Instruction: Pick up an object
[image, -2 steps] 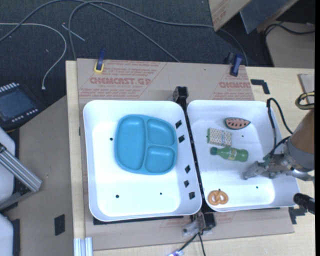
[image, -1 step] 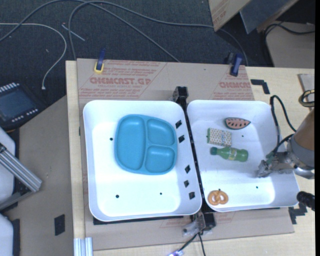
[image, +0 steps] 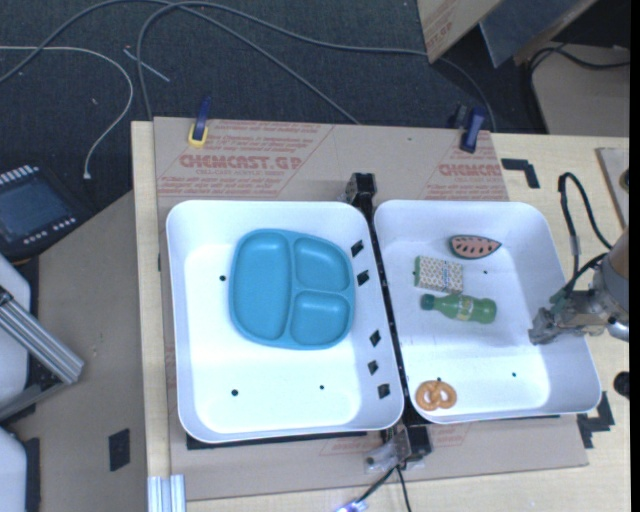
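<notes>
over the right rim of the right bin (image: 560, 395) the gripper (image: 548, 327) hangs with nothing visibly held, and whether its pincer stands wide or narrow i cannot tell at this size. left of it, well apart, the green bottle (image: 458, 307) lies on its side near the bin's middle, with the patterned packet (image: 439, 272) just above it, the watermelon slice (image: 473, 246) beyond that, and the pretzel (image: 436, 396) down by the near rim. my worry is that a descent from here lands on the rim or bare floor, and that the round bottle rolls off when pinched.
</notes>
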